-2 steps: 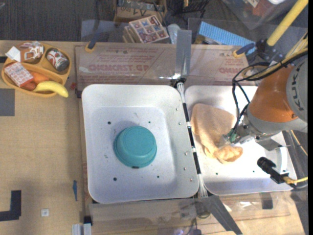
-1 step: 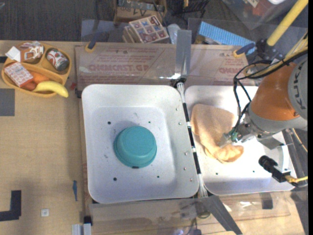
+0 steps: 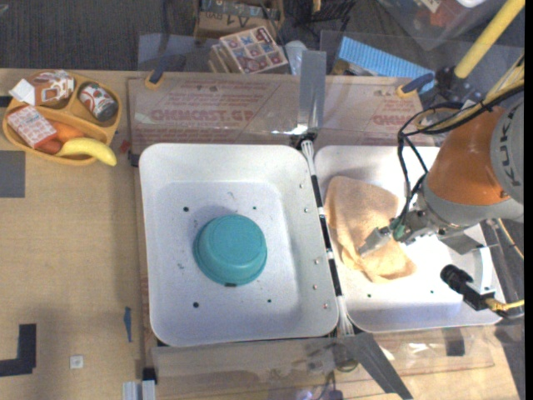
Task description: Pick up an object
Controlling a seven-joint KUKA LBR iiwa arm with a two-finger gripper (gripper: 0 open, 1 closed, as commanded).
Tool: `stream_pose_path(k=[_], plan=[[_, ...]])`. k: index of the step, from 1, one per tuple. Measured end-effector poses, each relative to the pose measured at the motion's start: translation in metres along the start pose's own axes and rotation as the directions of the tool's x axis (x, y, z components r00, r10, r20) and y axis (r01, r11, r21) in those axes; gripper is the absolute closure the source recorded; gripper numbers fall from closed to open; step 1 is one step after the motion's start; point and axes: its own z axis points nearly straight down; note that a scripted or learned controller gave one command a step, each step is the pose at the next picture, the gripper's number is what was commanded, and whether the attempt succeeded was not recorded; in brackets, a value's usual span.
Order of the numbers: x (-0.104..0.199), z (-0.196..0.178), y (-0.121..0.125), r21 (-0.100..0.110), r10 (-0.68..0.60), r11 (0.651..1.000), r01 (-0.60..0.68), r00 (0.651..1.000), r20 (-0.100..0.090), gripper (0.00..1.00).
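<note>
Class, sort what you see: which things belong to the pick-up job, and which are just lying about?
Job:
tool
tan cloth
teal bowl
two white bins

Lying about:
yellow tray of toy food
banana
picture box

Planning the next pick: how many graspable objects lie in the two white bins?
2. A teal bowl sits upside down in the left bin; a tan cloth lies in the right bin under the end effector. The cloth might hide something.

Faint mirrored red lettering on the cardboard panel (image 3: 221, 107) behind the bins, not legible.
</note>
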Motion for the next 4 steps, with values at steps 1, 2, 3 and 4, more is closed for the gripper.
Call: stream_pose_path(k=[1, 2, 3, 4], plan=[[0.002, 0.017, -0.014, 0.001, -0.039, 0.999, 0.039, 0.999, 0.003, 0.0], [0.001, 0.008, -0.013, -0.001, -0.038, 0.999, 0.038, 0.999, 0.003, 1.0], [0.054, -0.076, 0.042, 0.013, -0.25, 0.968, 0.25, 0.968, -0.003, 1.0], [0.033, -0.075, 0.149, 0.015, 0.125, 0.992, -0.125, 0.992, 0.003, 1.0]])
